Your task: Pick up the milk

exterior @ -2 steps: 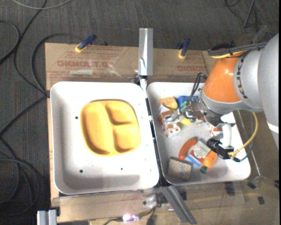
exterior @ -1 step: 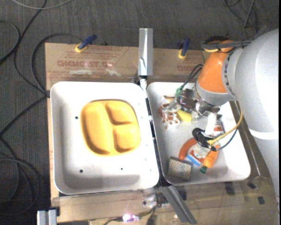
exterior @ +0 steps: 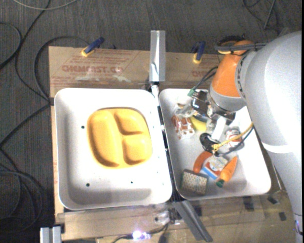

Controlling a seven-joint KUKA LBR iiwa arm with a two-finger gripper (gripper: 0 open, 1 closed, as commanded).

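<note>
Yellow tray [exterior: 120, 137] in one bin [exterior: 71, 186], carrot [exterior: 228, 170] in the other

Looks like a robotics lab: two shallow white bins [exterior: 71, 176] side by side on a cardboard sheet [exterior: 116, 67] with blue and yellow clamps [exterior: 92, 46] on its back edge, an aluminium post [exterior: 157, 54] standing between them at the back, loose cables [exterior: 37, 65] trailing over grey carpet [exterior: 116, 9], and a grey arm [exterior: 273, 95] with an orange band reaching in from the right.

Arm [exterior: 278, 95]: grey and bulky, looming to the right of the gripper [exterior: 196, 107].
Orange band [exterior: 227, 80]: just up-right of gripper.
Wrist [exterior: 224, 104]: bent, angling the gripper down-left.
</note>
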